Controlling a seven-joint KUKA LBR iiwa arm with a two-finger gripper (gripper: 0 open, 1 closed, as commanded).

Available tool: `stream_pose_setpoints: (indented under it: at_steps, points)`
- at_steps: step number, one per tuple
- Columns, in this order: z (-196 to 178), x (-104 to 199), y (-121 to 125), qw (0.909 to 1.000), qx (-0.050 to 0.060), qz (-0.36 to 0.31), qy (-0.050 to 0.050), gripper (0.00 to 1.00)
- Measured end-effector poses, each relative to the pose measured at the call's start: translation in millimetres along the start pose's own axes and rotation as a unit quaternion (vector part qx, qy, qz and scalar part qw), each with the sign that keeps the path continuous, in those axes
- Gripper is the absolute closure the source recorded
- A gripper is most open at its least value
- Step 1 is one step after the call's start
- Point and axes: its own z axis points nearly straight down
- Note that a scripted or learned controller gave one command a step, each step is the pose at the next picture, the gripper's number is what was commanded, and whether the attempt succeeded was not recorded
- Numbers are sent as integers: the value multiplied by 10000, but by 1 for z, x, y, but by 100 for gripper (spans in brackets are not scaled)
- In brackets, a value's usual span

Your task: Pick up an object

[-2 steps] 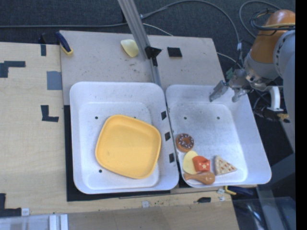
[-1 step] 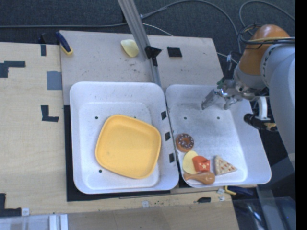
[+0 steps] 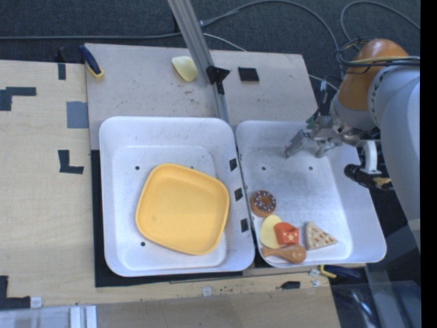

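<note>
The bench (image 3: 136, 87) has a pale, speckled top. Two shallow white bins sit on it side by side, the left bin (image 3: 113, 139) touching the right bin (image 3: 355, 214). Behind them, on the bare top, lie a small yellow piece (image 3: 184, 67) and a black square (image 3: 248, 74).

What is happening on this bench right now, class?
A grey robot arm reaches in over the right bin, its pincer near the bin's far end, gripping nothing. Toy food lies at the near end: a donut, a pizza slice and a drumstick. The left bin holds a yellow plate.
</note>
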Motion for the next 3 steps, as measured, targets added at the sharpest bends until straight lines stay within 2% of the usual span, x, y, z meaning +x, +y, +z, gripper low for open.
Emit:
stream_pose_setpoints:
  at_steps: [1, 3]
  points:
    - [-11, 0, 0, 10000, -5, -5, -4, 100]
    - [-137, -4, 7, 10000, -27, 3, -5, 100]
